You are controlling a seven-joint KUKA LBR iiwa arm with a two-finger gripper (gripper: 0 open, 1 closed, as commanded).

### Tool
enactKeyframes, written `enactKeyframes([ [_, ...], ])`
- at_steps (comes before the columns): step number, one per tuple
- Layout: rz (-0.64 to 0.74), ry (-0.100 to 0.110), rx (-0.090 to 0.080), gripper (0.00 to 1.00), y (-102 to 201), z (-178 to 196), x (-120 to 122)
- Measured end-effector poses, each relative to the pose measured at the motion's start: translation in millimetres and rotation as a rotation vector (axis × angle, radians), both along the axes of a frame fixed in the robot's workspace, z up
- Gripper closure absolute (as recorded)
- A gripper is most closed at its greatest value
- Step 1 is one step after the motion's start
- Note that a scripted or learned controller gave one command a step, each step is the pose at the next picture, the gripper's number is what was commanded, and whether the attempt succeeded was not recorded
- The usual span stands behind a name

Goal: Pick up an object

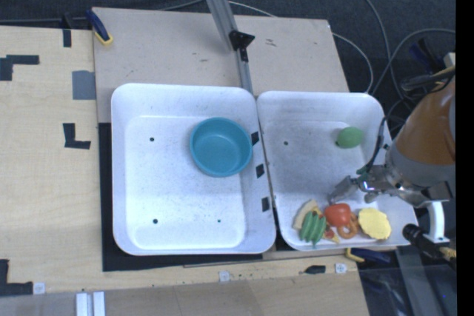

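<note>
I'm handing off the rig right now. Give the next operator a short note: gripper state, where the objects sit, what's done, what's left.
Gripper: low over the right bin, just above the toy cluster; nothing seen between its fingers.
Right bin: green ball near the far side; green pepper, red tomato and yellow piece bunched at the near right corner.
Left bin: blue bowl.
Done: approach to the cluster.
Left: grasp one object and lift it.

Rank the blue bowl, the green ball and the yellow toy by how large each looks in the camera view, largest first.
1. blue bowl
2. yellow toy
3. green ball, though it looks close in size to the yellow toy, so that order is unsure.
</note>
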State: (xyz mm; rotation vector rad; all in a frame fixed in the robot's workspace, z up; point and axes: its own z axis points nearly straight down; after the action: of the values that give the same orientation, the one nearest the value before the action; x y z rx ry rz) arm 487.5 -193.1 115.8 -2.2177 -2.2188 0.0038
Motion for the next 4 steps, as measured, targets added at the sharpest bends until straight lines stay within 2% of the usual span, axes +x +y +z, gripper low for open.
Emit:
enactKeyframes([
  [1, 0.000, -0.005, -0.002, 0.00, 0, -27, 0],
  [2, 0.000, -0.009, -0.004, 1.00, -1, -14, 1],
  [3, 0.000, -0.008, -0.003, 1.00, -7, 36, 10],
  [4, -0.001, -0.008, -0.003, 1.00, -17, 84, 8],
])
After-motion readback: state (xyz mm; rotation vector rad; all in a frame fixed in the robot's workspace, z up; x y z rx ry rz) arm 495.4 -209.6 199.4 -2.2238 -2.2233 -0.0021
